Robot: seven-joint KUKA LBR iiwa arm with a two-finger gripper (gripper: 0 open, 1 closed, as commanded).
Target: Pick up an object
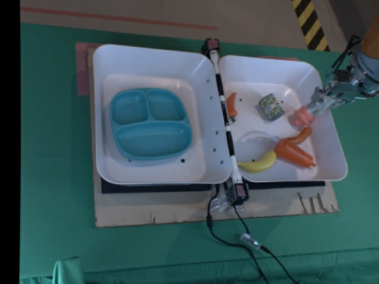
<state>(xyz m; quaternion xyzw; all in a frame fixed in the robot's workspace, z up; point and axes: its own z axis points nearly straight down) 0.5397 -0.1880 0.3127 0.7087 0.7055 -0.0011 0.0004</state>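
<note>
- Gripper sits at the right edge of the right bin, reaching in from the upper right of the frame; the orange band on the arm is cut by the frame's right margin.
- Fingertips are at or touching the pink toy, which lies right of centre in the right bin. Whether the fingers are spread or closed on it: cannot tell, contact point too small and blurred.
- Other contents of the right bin: small green-and-white can in the upper middle, tilted; orange-red pepper-like piece against the left wall; yellow banana at the lower middle; orange carrot just right of the banana, with a curved orange piece just above it.
- Left bin holds a teal three-compartment plate, centred.
- Black-and-white rod runs between the bins; black cable trails off toward the bottom of the frame.
- Bins rest on a board over green cloth.
</note>
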